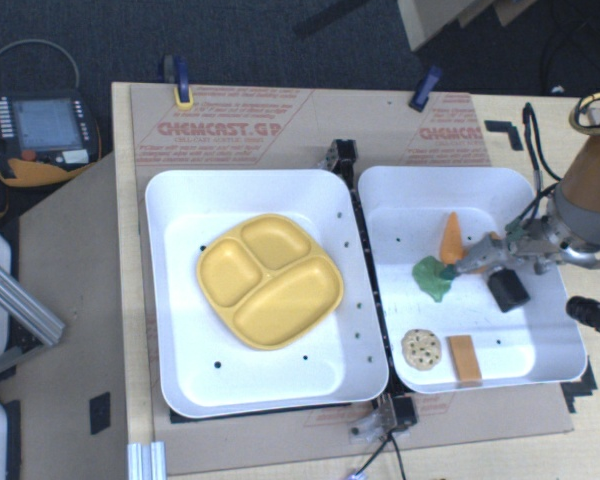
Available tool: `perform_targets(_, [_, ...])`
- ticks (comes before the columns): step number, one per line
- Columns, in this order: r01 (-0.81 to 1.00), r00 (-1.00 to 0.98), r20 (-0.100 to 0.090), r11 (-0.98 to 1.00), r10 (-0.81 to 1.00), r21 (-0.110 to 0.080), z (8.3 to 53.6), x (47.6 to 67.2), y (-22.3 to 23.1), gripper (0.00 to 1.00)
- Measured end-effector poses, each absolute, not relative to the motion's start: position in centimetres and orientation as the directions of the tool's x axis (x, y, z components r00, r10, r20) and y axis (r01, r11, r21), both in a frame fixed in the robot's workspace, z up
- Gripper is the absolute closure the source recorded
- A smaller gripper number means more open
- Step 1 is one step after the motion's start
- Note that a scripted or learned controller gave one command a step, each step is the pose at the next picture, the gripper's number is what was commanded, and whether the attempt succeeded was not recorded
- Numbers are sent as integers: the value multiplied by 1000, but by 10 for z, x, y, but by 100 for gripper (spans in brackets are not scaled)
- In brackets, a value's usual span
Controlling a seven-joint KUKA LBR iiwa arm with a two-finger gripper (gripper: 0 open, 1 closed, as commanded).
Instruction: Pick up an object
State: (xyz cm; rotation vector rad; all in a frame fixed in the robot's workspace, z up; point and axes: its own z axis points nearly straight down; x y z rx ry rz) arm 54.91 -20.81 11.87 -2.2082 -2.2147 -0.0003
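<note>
Just ahead of the gripper (467, 261), reaching low into the right bin (400, 193), lie a green leafy toy (432, 276) at its tip and an orange carrot (451, 238) just beyond; whether it is clenched or released cannot be told. Nearer than the tool sit a cookie (420, 349) and a tan block (463, 358). Well off past its tip, the left bin (170, 268) bears a yellow divided plate (270, 280).

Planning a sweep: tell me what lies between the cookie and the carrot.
The green piece sits between cookie and carrot, seen in the camera view.
</note>
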Motion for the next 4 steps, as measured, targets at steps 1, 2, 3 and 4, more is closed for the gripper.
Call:
perform_targets(1, [1000, -8, 20, 8, 1000, -7, 82, 552, -199, 0])
perform_targets(2, [1000, -6, 9, 6, 1000, -4, 91, 551, -204, 100])
perform_targets(3, [1000, -1, -1, 1, 1000, -1, 132, 558, -204, 100])
perform_targets(4, [1000, -2, -2, 2, 1000, 4, 179, 566, -197, 100])
